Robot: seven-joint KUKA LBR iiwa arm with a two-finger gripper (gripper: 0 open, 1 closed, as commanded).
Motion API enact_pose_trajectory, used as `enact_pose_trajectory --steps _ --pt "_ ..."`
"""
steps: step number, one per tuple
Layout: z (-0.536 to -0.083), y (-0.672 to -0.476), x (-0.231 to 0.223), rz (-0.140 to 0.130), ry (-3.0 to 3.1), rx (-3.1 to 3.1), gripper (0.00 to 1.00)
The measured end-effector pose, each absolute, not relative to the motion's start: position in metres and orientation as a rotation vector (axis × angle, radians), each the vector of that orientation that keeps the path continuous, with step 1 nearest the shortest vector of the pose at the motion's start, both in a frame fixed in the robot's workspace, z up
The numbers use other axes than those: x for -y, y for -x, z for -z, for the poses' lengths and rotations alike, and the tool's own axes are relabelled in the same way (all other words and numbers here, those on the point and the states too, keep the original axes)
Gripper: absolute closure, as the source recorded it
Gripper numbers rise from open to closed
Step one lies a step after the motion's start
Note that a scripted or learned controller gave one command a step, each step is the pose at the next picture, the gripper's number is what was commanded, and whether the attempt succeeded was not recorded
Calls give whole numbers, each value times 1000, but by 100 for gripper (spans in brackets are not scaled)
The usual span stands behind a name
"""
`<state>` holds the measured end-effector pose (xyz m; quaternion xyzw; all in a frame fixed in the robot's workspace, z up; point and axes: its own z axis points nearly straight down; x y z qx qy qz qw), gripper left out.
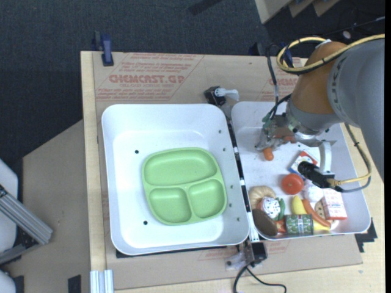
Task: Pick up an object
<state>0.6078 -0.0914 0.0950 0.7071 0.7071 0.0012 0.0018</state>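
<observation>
My gripper (pixel 272 141) hangs low over the upper left part of the right bin (pixel 247 118). A small orange piece (pixel 267 154) lies right under its tip, and I cannot see whether it is touching or gripped. Further down the same bin sit a red tomato (pixel 292 183), a yellow banana (pixel 297 205), a green can (pixel 299 224), a white and red carton (pixel 334 207), a tan bread roll (pixel 261 193) and a red and white item (pixel 305 159).
The left bin (pixel 122 133) holds a green divided plate (pixel 183 184). A clutter of toy foods fills the right bin's lower half. The grey arm with its orange band (pixel 317 84) covers the bin's upper right corner.
</observation>
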Motion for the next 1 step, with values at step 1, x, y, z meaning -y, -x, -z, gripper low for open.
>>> enact_pose_trajectory --steps 1 --pt "-192 -652 10 -18 -2205 -2226 100"
